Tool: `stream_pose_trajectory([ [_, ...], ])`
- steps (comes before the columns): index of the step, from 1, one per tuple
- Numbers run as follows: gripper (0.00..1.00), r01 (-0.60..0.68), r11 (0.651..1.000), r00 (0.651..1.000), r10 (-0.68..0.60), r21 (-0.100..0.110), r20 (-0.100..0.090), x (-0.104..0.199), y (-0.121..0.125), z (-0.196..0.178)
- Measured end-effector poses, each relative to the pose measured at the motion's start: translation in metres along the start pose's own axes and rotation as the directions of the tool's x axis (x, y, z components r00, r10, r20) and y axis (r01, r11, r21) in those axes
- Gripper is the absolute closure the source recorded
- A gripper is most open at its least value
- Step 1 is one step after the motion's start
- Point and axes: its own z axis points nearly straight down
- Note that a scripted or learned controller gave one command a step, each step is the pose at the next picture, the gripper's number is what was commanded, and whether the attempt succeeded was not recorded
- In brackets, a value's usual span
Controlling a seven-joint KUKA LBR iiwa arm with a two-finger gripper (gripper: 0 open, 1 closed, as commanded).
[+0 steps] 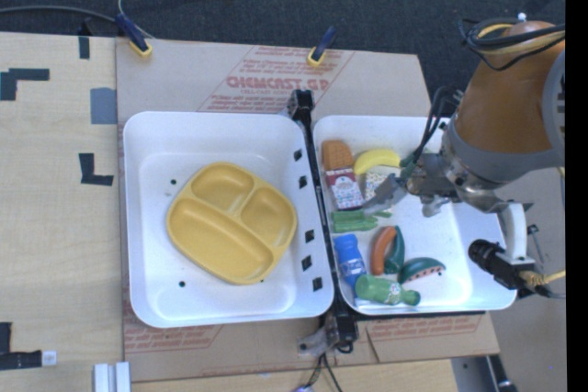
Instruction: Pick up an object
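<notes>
The end effector [390, 193] hangs low in the right bin [459, 285], at the upper part of the toy food pile; whether it is open or closed cannot be told. A banana [375, 161] lies just above it, a red carton [344, 191] just left, a green bean [358, 220] just below. A yellow plate [230, 220] sits in the left bin [152, 197].

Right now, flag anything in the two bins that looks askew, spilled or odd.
Nothing looks spilled or damaged. The yellow divided plate lies flat but turned at an angle to the left bin. The toy foods are crowded into the left part of the right bin, near the gripper.
</notes>
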Motion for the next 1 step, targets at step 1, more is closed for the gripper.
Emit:
stream_pose_trajectory([
  [1,0.00,-0.001,1.000,1.000,0.001,0.002,0.000,-0.0404,-0.0007,0.0812],
])
